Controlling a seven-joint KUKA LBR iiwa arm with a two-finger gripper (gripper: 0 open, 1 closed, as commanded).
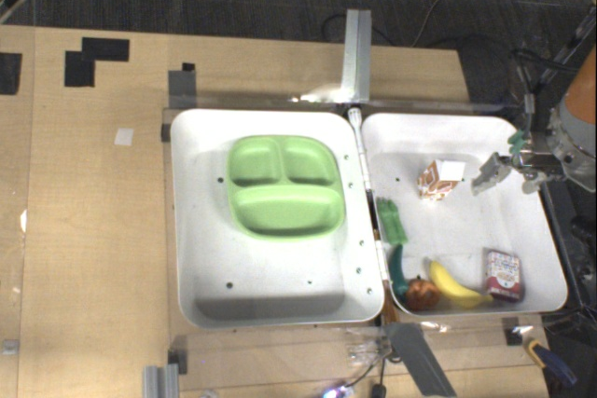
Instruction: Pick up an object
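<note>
My gripper [508, 177] hangs over the right side of the right bin [466, 130], open, with nothing between its fingers. A small white and orange box [440, 179] lies just to its left, apart from the fingers. Along the bin's front edge lie a yellow banana [455, 286], a reddish round fruit [422, 295] and a small red carton [503, 275]. A green object [390, 222] and a dark teal one [398, 266] rest against the bin's left wall.
The left bin [201, 228] holds a light green divided plate [284, 186]. A metal post [358, 56] rises behind the wall between the bins. Cables hang by the arm at the right edge.
</note>
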